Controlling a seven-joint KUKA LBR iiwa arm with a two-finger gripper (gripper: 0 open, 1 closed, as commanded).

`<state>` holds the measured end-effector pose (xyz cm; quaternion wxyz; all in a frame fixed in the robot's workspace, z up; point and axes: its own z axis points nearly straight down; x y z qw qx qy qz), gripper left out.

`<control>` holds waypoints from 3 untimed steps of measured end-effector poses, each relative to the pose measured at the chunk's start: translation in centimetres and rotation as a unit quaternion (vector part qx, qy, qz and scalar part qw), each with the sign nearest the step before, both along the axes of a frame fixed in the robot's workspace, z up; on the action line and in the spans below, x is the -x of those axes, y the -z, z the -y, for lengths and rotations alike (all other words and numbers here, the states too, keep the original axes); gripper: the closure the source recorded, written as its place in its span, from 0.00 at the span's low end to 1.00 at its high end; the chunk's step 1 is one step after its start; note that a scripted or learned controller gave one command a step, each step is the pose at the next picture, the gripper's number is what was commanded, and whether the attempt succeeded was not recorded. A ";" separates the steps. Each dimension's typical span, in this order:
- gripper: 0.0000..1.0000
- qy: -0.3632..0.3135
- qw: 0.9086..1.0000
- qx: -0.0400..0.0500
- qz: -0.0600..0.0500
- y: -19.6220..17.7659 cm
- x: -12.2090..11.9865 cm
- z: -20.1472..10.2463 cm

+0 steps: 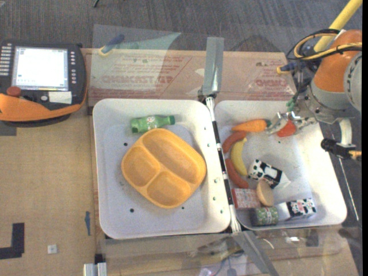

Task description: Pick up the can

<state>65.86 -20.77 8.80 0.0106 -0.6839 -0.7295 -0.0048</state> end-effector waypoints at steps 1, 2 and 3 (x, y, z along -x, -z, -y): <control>0.00 0.096 0.995 0.012 0.003 -8.8 -1.0 1.4; 0.00 0.126 0.992 0.012 0.008 -5.4 -1.3 0.7; 0.00 0.174 0.984 0.013 0.015 -5.2 -1.6 0.3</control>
